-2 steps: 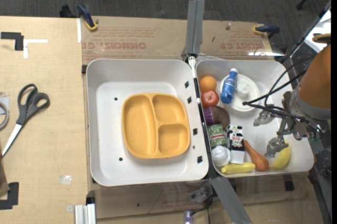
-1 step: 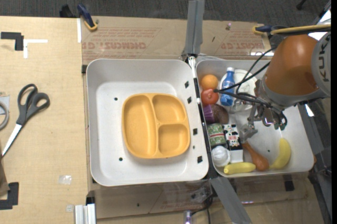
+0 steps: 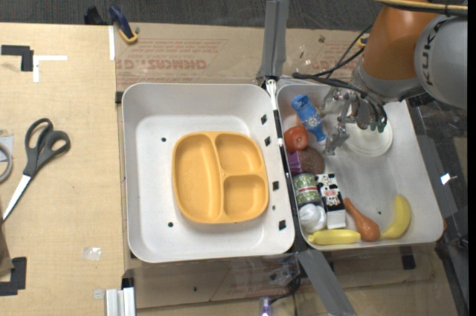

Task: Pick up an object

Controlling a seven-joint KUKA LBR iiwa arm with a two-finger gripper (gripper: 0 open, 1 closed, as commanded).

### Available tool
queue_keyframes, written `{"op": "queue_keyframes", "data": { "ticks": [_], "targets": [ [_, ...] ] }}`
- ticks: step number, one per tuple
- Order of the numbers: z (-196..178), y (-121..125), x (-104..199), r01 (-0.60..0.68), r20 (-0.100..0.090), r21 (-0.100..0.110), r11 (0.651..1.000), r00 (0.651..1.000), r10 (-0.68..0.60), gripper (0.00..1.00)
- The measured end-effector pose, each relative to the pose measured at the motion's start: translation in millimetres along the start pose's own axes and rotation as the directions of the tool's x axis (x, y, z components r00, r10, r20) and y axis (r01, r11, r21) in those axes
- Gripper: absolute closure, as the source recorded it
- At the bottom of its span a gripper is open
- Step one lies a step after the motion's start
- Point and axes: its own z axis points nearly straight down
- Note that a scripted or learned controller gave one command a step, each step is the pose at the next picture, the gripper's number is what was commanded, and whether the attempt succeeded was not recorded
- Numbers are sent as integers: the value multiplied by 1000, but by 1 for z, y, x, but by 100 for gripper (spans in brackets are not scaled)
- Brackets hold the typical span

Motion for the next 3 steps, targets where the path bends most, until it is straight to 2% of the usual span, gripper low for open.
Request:
{"op": "queue_keyframes", "data": {
  "ticks": [1, 2, 3],
  "targets": [
    [0, 30, 18, -12, -1, -1, 1000, 1000, 12, 0],
    [0, -62, 18, 153, 0, 1, 988, 988, -153, 0],
    [1, 3, 16, 171, -3, -2, 985, 985, -171, 0]
  ]
}}
